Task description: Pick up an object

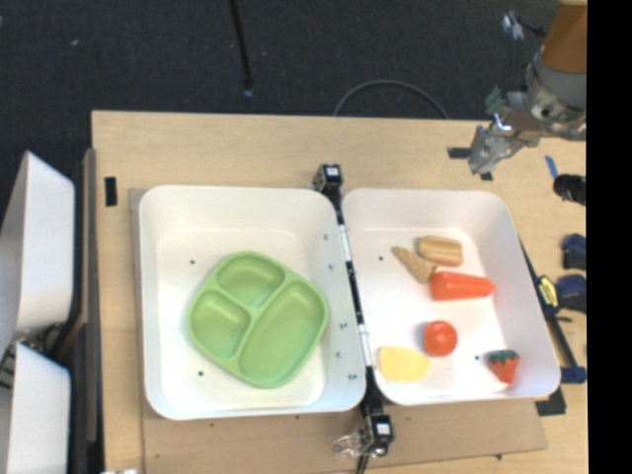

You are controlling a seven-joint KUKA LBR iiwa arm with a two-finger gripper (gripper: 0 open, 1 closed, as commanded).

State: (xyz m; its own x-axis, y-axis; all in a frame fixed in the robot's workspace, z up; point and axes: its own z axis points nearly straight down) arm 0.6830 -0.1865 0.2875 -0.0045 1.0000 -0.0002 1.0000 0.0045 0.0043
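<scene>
Up in the upper right of the frame, the gripper (486, 154) hangs over the bare wooden bench (247, 146), just past the far right corner of the right bin (499, 215). Nothing sits between its fingers; how far apart they stand cannot be told at this size. Above it the arm's grey wrist and orange band (566, 33) run to the frame's right edge.

Below the gripper, inside the right bin, lie the objects to pick from. A tan bread roll (440, 251) sits nearest, touching a small brown cone-shaped piece (412, 263) on its left. Just below them lies an orange carrot (461, 285). Lower still is a red tomato (440, 338), with a yellow lemon-like piece (403, 363) beside it at lower left and a strawberry (504, 364) at the bin's lower right corner.

Left of that, the left bin (168, 225) holds a green divided plate (259, 318).
</scene>
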